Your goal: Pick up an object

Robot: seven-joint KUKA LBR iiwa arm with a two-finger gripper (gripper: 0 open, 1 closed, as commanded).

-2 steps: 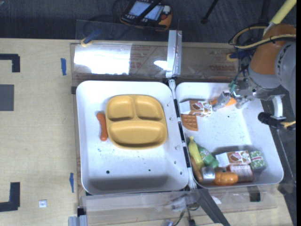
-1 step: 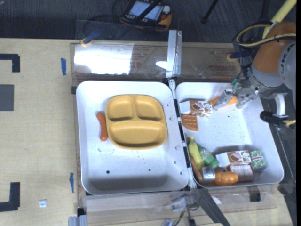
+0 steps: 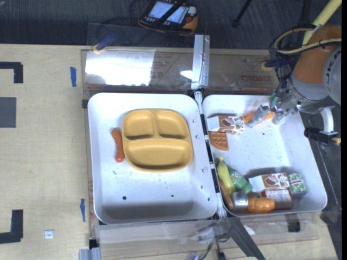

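My gripper (image 3: 269,112) hangs low over the back of the right bin (image 3: 295,145), reaching in from the right. Just left of it lies a small orange carrot (image 3: 250,117), with its right end at or under the gripper tip. Beside the carrot is a brown and white carton (image 3: 230,123), and in front of that a waffle piece (image 3: 219,141). Along the bin's front edge are piled a yellow banana (image 3: 224,173), a green bottle (image 3: 239,181), a brown box (image 3: 272,181), a green and white pack (image 3: 297,184) and an orange fruit-like item (image 3: 261,205).
The left bin (image 3: 103,188) holds a yellow divided plate (image 3: 157,138) and an orange sausage (image 3: 118,145) at the plate's left. A clear plastic wall (image 3: 141,69) stands behind the bins. A handheld controller (image 3: 167,14) lies beyond it.
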